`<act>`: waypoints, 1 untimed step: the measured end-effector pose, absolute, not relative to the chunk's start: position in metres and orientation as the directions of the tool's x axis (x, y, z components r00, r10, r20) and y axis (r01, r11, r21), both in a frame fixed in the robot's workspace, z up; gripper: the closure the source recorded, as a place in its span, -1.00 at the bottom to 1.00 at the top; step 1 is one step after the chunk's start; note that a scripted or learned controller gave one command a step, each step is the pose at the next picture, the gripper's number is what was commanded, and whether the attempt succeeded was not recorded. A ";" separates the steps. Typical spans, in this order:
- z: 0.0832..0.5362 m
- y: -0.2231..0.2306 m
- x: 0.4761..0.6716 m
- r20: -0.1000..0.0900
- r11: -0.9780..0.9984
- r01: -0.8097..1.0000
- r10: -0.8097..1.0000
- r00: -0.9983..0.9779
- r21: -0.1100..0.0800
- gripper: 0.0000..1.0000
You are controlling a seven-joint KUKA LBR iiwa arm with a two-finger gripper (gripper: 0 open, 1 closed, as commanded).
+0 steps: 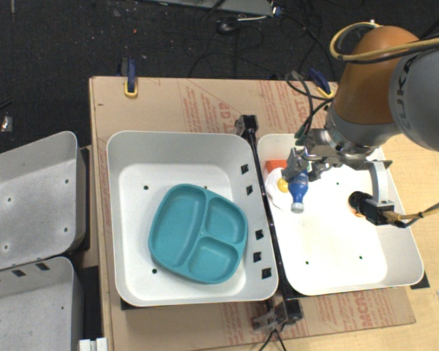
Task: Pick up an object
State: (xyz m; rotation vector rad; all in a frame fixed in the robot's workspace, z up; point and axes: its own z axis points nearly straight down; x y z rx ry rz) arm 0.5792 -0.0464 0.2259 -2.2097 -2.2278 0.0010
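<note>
Claw (305, 168) sits over right bin (351, 265), toward its ten o'clock corner; grip state indeterminate. One blue bottle-like object (298, 192) beneath it. One teal divided plate (197, 233) in left bin (132, 167).

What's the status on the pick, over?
Gripper low over right bin, at its left wall. Blue bottle-shaped object just below it, grasp unconfirmed. Orange and yellow items crowd alongside. Teal divided plate in left bin.
</note>
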 end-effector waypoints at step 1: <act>0.217 0.005 0.565 0.002 0.008 1.000 1.000 -0.008 -0.003 1.00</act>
